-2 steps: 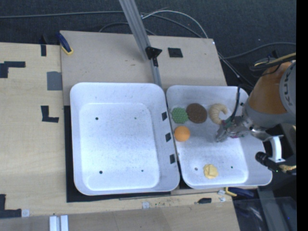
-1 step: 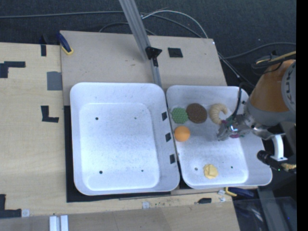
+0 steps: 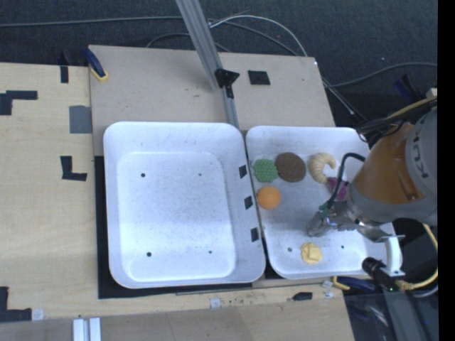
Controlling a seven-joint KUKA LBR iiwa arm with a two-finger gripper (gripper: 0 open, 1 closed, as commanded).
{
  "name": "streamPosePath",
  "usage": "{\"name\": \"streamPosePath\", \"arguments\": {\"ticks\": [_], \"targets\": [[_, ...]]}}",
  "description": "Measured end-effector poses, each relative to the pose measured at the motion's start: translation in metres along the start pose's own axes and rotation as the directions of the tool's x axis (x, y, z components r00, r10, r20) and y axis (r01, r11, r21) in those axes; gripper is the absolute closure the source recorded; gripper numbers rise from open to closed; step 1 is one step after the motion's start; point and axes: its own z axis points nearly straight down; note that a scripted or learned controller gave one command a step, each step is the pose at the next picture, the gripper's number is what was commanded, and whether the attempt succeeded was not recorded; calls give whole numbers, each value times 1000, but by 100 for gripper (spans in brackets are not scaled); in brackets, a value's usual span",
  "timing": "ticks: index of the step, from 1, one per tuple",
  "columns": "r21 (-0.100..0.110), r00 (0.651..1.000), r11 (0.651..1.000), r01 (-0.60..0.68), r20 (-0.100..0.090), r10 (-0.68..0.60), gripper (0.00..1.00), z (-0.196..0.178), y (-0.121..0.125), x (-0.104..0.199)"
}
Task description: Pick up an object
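Tabletop edge along the bottom of the frame: light wood board with small black marks and a few fittings at its lip. Just above it sit two white bins, side by side and touching along their inner rims.

Right bin, lower part: a small pale yellow lump lies near the bottom rim. Just above and to its right the pincer is down inside the bin, close to the floor, tips pointing toward lower left. Cannot tell whether it is spread or pressed together; nothing is visible between its tips. The arm, orange-banded and grey, comes in from the right edge and covers the bin's right side.

Middle of the right bin: an orange ball near the left wall. Above it, a row across the upper part: green knobbly piece, brown round disc touching it, then a cream curved piece just right of the disc. A small magenta bit shows beside the wrist.

Left bin: larger, white, speckled floor.

Farther up: a tan board, a slanted grey metal bar rising to the top edge, cables over dark carpet.
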Motion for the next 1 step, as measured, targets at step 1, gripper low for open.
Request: {"name": "streamPosePath", "arguments": {"ticks": [1], "targets": [[2, 1000, 1000, 10, 0, -10, 100, -40, 0, -9]]}}
